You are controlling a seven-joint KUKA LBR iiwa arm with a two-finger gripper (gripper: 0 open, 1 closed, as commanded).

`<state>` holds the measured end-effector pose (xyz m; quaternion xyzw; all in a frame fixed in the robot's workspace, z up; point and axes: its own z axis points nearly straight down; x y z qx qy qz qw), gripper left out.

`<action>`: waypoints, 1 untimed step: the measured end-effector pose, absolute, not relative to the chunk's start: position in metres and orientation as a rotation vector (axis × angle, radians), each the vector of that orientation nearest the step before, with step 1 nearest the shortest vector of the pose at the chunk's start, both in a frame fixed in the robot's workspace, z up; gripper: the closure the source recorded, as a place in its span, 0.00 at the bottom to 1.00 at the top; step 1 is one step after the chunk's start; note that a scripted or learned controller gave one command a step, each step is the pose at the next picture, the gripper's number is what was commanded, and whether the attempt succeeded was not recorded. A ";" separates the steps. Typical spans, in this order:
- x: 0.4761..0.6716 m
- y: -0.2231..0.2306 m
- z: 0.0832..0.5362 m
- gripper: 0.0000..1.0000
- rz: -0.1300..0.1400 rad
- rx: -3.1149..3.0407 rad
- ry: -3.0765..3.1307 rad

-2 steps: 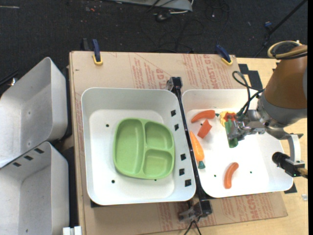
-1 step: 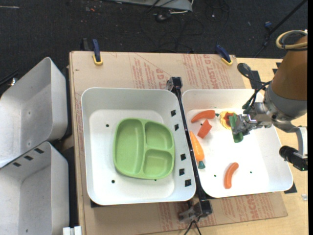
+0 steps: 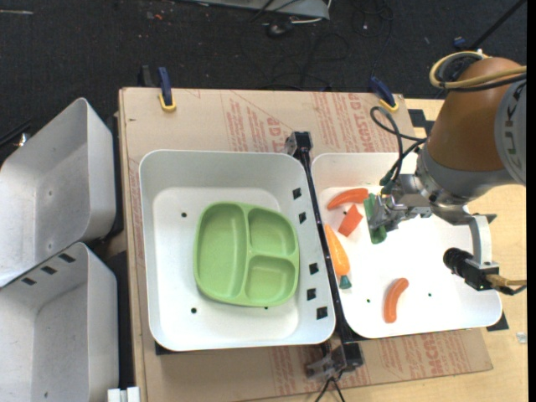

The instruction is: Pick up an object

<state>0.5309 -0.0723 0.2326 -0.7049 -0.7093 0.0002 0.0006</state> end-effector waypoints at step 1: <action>0.550 -0.022 0.223 1.00 -0.001 -2.214 -2.229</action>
